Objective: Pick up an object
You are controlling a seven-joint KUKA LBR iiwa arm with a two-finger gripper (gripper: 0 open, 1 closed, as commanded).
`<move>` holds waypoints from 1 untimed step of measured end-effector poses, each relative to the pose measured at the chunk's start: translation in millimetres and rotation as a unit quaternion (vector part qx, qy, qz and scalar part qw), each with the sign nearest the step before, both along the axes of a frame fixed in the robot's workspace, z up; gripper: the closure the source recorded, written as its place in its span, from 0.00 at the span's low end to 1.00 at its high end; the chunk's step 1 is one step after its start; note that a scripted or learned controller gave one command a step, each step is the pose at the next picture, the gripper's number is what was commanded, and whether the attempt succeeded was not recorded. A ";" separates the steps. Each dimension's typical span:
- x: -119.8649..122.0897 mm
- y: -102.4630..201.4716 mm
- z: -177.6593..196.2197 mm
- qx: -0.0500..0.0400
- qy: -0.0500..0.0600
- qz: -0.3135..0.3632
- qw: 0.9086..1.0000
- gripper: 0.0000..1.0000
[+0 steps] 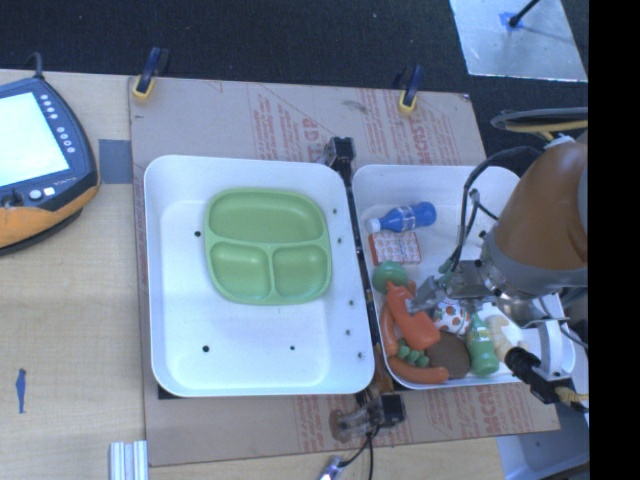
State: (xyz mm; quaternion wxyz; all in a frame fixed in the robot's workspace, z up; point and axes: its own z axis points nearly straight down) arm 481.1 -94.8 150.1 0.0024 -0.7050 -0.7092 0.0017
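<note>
The right bin [440,180] holds a pile of toy items. A small blue-capped bottle [404,218] lies near its back left. Closer to the front lie a green round piece [388,276], a red-orange sausage shape [410,324], an orange carrot-like piece [418,372], a brown disc [451,356], a green bottle [483,349] and a white spotted ball [452,317]. My gripper [440,293] reaches in from the right and hangs low over the middle of this pile, just above the sausage shape and the ball. The grey and orange arm [540,223] hides the bin's right side.
The left bin [180,328] holds a green divided plate [268,245]. A teach pendant [35,158] lies on the bench at far left. Two clamps [147,74] [408,88] pin the cardboard sheet at the back edge. Cables hang at the front [365,423].
</note>
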 end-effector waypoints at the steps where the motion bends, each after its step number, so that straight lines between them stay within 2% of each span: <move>1: 76.0 -61.3 -59.1 0.000 -0.001 -0.002 1.000 0.00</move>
